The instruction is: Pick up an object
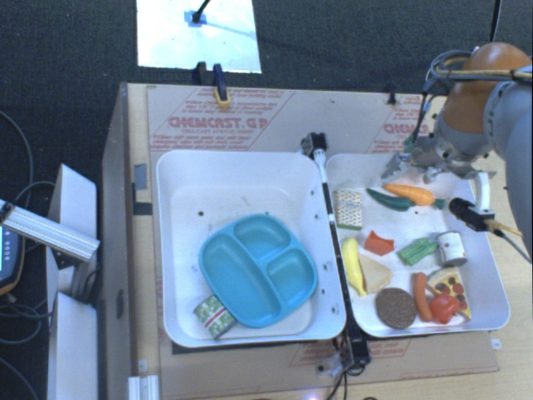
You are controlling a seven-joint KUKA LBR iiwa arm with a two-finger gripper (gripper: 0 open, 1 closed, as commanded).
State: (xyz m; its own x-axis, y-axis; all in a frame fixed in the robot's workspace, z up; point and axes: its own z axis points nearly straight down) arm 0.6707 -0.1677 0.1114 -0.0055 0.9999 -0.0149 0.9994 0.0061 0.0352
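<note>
Camera view, arm: I see my arm reaching in from the right, with the gripper low over the back of the right bin.
Camera view, fingers: I cannot tell how far apart they stand; the wrist hardware hides the tips, and I see nothing between them.
Camera view, nearest thing: the carrot lies just in front of the gripper, with a dark green pepper touching its near side.
Camera view, rest of right bin: a speckled cracker by the dividing wall, a banana, a red wedge, a cheese slice, a brown cookie, a sausage, a tomato, a pizza slice, a green pickle and a small can.
Camera view, left bin: the left bin carries a blue divided tray with a small green-and-red box at its near corner.
Progress: I judge the pick not yet made; every item rests on a bin floor.
Left to do: closing on one thing, likely the carrot, and lifting it clear.
</note>
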